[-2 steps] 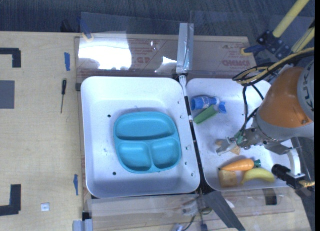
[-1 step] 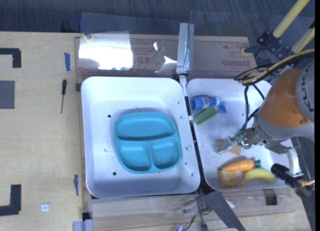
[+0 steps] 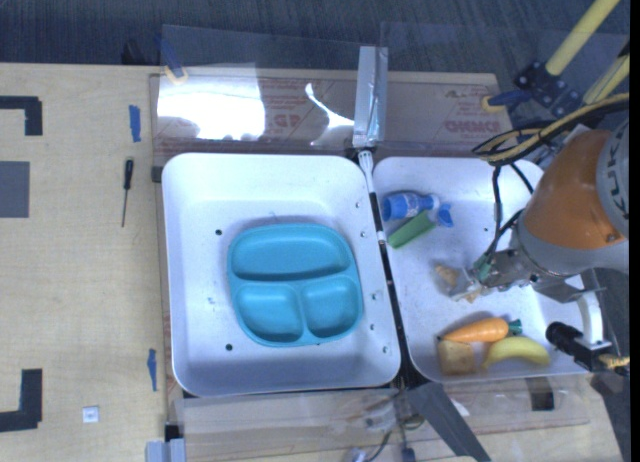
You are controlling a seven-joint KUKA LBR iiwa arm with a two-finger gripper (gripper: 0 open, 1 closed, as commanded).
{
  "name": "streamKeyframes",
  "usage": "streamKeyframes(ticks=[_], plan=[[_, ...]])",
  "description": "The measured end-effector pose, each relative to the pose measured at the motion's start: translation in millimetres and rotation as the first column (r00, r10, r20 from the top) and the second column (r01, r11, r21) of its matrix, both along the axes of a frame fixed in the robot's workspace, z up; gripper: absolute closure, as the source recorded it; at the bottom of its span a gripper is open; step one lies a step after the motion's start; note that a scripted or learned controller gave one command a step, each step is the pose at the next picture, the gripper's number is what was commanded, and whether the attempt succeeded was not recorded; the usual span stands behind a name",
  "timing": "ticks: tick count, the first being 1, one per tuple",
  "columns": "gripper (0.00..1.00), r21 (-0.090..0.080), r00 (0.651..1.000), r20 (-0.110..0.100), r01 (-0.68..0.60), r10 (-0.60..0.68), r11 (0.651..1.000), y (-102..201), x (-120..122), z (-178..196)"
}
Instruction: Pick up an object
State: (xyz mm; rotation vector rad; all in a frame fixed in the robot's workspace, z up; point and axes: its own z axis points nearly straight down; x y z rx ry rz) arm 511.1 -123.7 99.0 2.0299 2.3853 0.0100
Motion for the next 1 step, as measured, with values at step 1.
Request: streamKeyframes(ticks=[1], plan=[[1.0, 0.003, 0.991, -0.006, 0.135, -0.135, 0.991, 57.5, 22.9, 87.5]])
